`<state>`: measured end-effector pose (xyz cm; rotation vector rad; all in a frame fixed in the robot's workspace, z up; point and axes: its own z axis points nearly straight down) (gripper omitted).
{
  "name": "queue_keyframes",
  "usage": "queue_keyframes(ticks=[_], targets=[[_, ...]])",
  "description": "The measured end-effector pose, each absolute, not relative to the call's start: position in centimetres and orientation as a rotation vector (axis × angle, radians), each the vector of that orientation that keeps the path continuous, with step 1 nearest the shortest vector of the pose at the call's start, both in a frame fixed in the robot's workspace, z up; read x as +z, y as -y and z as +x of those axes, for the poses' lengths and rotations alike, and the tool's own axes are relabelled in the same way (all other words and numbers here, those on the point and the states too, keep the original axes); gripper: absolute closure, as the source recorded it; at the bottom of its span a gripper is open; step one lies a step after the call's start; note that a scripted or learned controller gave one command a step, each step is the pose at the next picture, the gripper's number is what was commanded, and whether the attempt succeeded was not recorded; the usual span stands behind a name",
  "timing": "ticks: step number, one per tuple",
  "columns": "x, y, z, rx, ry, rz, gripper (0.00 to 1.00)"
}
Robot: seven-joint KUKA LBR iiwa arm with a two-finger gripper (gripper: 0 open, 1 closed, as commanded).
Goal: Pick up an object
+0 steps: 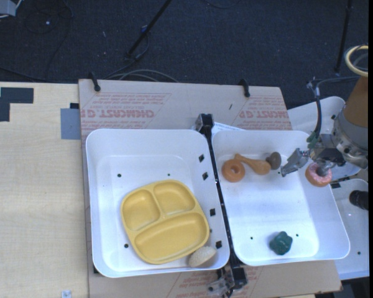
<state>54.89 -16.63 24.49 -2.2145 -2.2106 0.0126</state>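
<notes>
The jaws clamp a pink ring (318, 176) in the gripper (315, 169) at the right bin's (323, 228) right rim. In that bin lie an orange ring (233, 171), a spoon (258, 164) and a green lump (281, 243).

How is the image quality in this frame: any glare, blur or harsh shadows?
Camera view: lighting is even and soft, with faint shadows under the yellow tray and the green object. The white bins are bright, but their rims stay readable. The pincer area at right looks slightly soft. The floor beyond the bench is dark and underexposed.
</notes>
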Motion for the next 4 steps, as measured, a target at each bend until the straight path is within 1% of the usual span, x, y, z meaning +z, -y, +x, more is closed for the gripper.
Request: queue_keyframes(ticks=[1,2,3,4], targets=[[25.1,16.6,55.1,0.003,2.219,-2.219,0.00],[20.7,16.6,55.3,0.006,2.217,-2.217,0.00],[15.8,15.7,55.0,0.006,2.214,-2.218,0.00],[9.8,15.2,54.1,0.007,2.214,-2.216,0.00]])
